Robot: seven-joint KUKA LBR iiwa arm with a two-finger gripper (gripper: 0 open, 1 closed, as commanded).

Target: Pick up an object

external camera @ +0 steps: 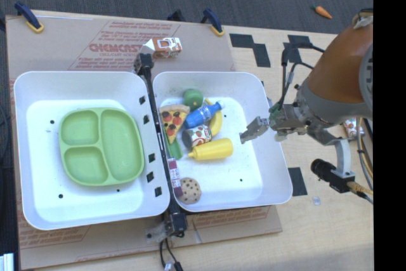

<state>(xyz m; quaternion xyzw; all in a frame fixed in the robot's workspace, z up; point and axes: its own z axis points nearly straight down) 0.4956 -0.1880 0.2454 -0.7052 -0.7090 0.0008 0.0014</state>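
I have the tool (252, 131) over the right bin's (274, 168) east side, just inside its rim, and I cannot tell its state from this slanted view; nothing shows in its grip. The nearest target is the mustard bottle (210, 150), lying on its side just left of the tool, with bare bin floor between them. I judge it the best pick: its right end stands free, while the can (200, 135), banana (217, 125) and blue bottle (203, 113) crowd its upper side. I would come down straddling its narrow width, not its length. The pizza slice (172, 117) and cookie (189, 188) sit near the left wall, poor for clearance. Open room lies in the bin's right and lower parts. The green tray (101, 146) fills the left bin (38, 200) on the tabletop (304, 225).
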